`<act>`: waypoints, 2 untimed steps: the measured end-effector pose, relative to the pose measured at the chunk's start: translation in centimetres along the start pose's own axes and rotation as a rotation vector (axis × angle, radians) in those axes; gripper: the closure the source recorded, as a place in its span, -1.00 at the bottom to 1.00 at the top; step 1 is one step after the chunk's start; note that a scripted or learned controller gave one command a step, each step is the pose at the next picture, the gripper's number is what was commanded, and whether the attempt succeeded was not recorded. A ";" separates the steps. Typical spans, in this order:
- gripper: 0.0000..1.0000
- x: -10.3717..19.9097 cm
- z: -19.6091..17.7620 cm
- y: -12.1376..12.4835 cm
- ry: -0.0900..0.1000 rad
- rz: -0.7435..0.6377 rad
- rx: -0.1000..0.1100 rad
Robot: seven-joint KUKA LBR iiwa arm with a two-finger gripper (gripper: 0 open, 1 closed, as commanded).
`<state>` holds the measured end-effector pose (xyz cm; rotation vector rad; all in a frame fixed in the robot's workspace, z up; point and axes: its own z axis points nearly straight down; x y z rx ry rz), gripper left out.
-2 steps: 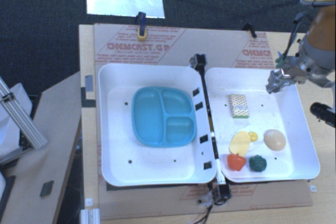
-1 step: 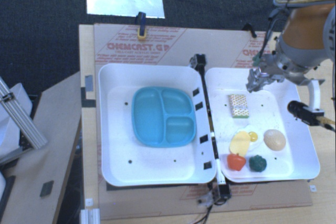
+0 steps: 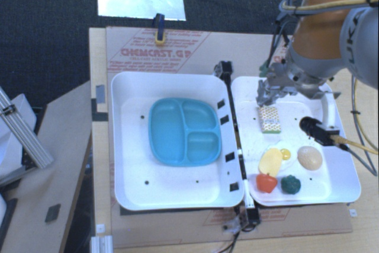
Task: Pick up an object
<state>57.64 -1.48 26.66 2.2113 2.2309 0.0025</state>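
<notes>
My gripper (image 3: 266, 98) hangs over the back of the right bin (image 3: 346, 186), just above a small patterned box (image 3: 270, 119) with a green edge. Nothing shows between the fingers. Nearer the front of that bin lie a yellow piece (image 3: 270, 160), a small yellow bit (image 3: 286, 155), a beige egg shape (image 3: 310, 157), a red pepper-like toy (image 3: 266, 182) and a dark green lump (image 3: 290, 185).
The left bin (image 3: 127, 127) holds a blue divided plate (image 3: 184, 131). A black divider strip (image 3: 230, 121) runs between the two bins. The arm's orange and grey body (image 3: 328, 15) looms over the right bin's back corner.
</notes>
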 end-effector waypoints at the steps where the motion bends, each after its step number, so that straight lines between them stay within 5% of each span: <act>1: 1.00 5.0 0.7 0.5 0.001 0.000 0.000; 2: 1.00 10.9 1.9 0.1 0.000 0.001 0.001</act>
